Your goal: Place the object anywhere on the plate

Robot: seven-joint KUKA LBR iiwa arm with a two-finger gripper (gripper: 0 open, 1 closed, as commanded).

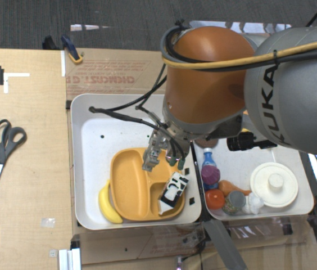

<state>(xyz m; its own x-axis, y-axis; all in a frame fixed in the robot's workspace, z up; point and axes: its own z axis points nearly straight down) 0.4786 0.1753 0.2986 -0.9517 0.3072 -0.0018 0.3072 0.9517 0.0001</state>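
A yellow-orange divided plate (pixel 129 187) lies in the left bin (pixel 88 167). A small black-and-white box (pixel 173 190) rests tilted on the plate's right part, near its rim. My gripper (pixel 161 159) hangs just above the plate, up and left of the box. Its fingers stand apart with nothing between them, so it is open. The arm's big orange and grey body hides the back right of the left bin.
A yellow banana (pixel 107 207) lies by the plate's lower left edge. The right bin holds a blue bottle with a purple cap (pixel 208 169), a red tomato (pixel 215 199), a grey piece (pixel 236 202) and a white round lid (pixel 274 184). Scissors (pixel 4 145) lie on the bench at left.
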